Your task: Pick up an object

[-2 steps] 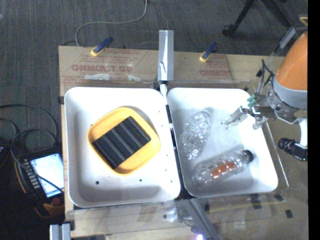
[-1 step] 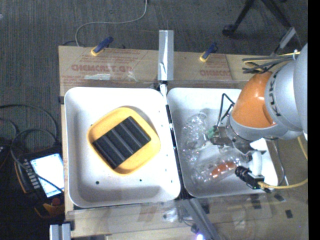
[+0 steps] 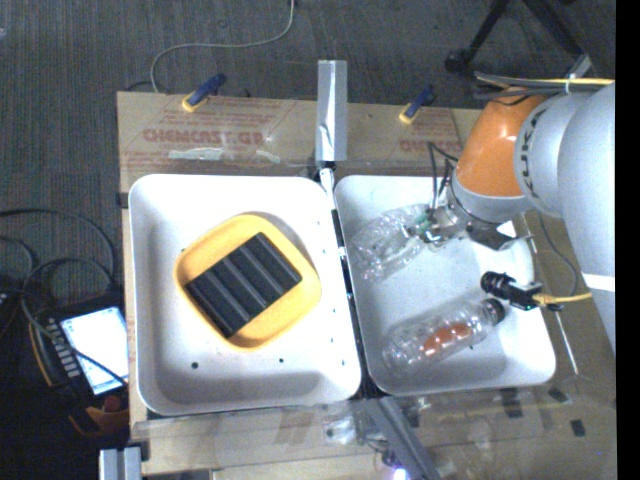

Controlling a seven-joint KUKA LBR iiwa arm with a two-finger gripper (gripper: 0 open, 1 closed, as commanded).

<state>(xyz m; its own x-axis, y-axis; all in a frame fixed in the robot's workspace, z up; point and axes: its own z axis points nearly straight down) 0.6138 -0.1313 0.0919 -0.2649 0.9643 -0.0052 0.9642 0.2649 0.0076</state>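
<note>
Gripper (image 3: pixel 437 223): I see it low in the right bin, at about 12 o'clock of that bin's floor, under the orange band; I cannot tell its state from here.
Arm (image 3: pixel 570 158): smooth grey casing, rounded, with a glossy orange band, coming in from 3 o'clock.
Upper bottle (image 3: pixel 385 240): clear crinkled plastic, lying on its side at the bin's 11 o'clock, its end right at the gripper.
Lower bottle (image 3: pixel 440 335): clear plastic with an orange patch inside, lying tilted at 5 o'clock, well apart from the gripper.
Right bin (image 3: pixel 520 368): shallow, white, smooth, with rounded corners.
Left bin (image 3: pixel 160 218): same make, touching the right one along the middle.
Yellow tray (image 3: pixel 300 293): rounded square, yellow rim, black ribbed insert, turned askew at the left bin's centre.
Black fitting (image 3: pixel 505 289): small, dark, with a yellow cable, at 3 o'clock of the right bin.
</note>
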